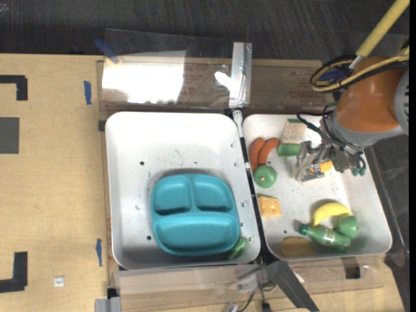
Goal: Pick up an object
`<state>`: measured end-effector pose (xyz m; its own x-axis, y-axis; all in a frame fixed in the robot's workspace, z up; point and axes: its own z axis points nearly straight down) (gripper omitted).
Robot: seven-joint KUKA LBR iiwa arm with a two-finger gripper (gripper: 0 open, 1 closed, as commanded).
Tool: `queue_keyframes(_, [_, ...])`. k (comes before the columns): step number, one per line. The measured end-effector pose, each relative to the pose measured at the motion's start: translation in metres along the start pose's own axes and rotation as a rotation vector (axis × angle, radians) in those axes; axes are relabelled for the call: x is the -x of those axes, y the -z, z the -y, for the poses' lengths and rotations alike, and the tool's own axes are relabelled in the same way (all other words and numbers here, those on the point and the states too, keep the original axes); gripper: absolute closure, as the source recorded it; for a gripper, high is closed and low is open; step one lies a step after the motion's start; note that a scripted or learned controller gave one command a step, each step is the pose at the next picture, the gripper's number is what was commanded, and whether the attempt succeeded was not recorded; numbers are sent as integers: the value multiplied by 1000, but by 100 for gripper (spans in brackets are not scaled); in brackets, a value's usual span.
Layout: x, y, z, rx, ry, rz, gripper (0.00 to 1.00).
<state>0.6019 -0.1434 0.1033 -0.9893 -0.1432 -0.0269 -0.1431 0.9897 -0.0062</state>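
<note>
Worktop point(52, 174) carries two white bins: left bin point(130, 142) holds only a teal divided tray point(194, 213), so ignore it. Right bin point(374, 200) has your candidates. The arm point(370, 106) hangs over its far right; the claw point(311, 164) is down near the bin floor, and I can't tell if it's open or closed. A green bottle point(325, 237) and banana point(329, 211) sit touching at the near side — crowded, avoid. Orange pieces point(262, 149) hug the left wall. Green ball point(264, 175) is just left of the claw. I'd go for the cheese wedge point(270, 207): standing apart, so centre over it and descend straight.
</note>
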Motion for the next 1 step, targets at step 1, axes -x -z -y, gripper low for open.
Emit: queue_keyframes(1, [60, 56, -41, 5, -9, -12, 100])
